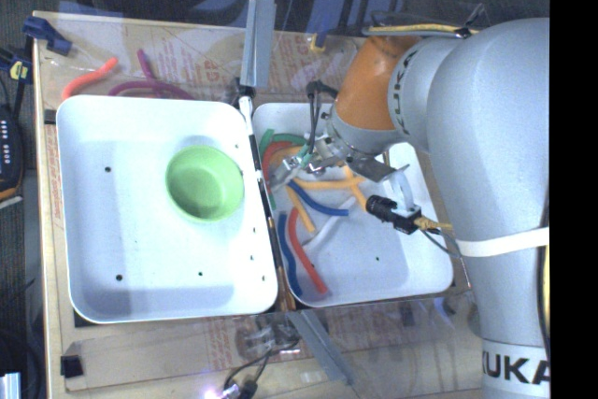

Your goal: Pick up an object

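The tabletop [140, 346] holds 2 white bins side by side. The left bin [103, 276] has 1 green bowl [206, 182] in it. The bowl sits upright, a bit nearer the bin's right wall and far edge than the middle.

The right bin [392, 271] holds a pile of long, thin, bendy strips. A red strip [305, 255] and a blue strip [283, 259] lie next to each other by the bin's left wall, running toward the near edge. A yellow strip [325, 186] and another blue strip [316, 202] lie across the middle. Green strips [280, 145] curl in the far left corner of that bin.

The grey arm [486, 163] with its orange band [369, 93] reaches in over the right bin. The tool [306, 160] is low over the far left part of this bin, right at the pile, near the green and yellow strips. The view there is small and messy, so it is hard to tell if the tool is open or closed, or if it has any strip in it.

On the tabletop past the left bin's far edge lie an orange strip [89, 77] and a pink strip [149, 89].
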`<action>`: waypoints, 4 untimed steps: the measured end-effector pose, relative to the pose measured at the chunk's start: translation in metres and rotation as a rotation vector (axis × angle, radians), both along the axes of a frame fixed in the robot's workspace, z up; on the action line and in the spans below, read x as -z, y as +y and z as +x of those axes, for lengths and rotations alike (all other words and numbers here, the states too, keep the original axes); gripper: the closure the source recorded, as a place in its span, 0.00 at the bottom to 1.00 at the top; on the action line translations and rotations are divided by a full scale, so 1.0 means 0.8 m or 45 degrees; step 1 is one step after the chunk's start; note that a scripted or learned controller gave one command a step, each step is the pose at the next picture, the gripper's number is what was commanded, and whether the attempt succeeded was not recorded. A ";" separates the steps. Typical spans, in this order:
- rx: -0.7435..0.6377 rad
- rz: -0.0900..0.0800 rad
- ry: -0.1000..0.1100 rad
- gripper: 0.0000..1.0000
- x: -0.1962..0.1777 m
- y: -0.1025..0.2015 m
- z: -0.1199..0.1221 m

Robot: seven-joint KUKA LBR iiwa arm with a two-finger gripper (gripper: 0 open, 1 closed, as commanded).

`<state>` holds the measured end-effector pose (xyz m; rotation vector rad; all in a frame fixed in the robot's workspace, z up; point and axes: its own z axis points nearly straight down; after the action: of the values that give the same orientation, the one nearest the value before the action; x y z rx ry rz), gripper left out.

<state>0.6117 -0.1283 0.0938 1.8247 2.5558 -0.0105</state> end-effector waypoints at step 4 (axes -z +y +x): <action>0.179 0.003 -0.014 1.00 -0.016 -0.102 -0.036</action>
<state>0.5828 -0.2101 0.1066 1.9951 2.4159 0.0028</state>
